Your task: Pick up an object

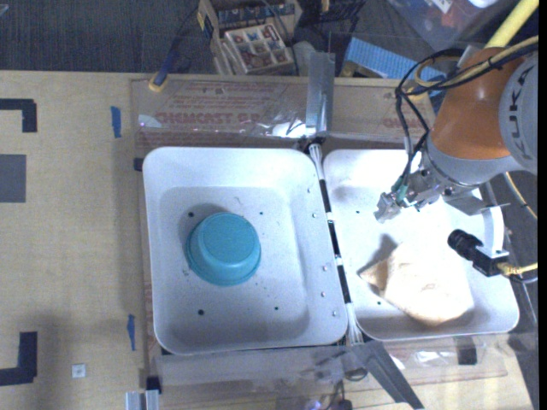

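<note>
So the tan floppy thing (420, 287) lies flat in the right bin (504, 319), lower right of frame, long axis running upper-left to lower-right. The arm (479, 109) comes in from the upper right, gripper (402, 196) hanging above it, can't tell its jaw state. Left bin (171, 178) holds an upside-down blue bowl (224, 247).

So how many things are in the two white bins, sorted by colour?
Blue: 1, an upturned blue bowl in the left bin
Tan: 1, a pale tan cloth-like thing in the right bin
Total: 2
</note>
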{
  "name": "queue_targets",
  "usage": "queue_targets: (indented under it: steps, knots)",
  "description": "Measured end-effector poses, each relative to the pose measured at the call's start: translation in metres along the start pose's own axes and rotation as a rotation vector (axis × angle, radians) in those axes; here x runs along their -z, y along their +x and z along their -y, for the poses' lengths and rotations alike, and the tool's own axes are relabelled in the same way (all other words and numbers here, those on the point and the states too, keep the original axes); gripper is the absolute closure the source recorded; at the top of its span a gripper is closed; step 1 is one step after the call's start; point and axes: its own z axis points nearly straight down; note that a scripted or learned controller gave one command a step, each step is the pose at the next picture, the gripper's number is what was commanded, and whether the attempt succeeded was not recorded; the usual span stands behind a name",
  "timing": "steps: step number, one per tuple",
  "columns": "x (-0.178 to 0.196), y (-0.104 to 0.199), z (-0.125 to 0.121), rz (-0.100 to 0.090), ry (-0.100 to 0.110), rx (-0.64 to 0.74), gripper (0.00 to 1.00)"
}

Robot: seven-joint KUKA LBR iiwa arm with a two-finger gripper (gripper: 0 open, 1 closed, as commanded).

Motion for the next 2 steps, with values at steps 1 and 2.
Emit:
queue_targets:
  steps: [1,2]
  knots:
    - [0.0,0.0,0.0,0.0,0.0,0.0,0.0]
    - [-0.095,-0.005,0.061,0.003,-0.008,-0.15,0.0]
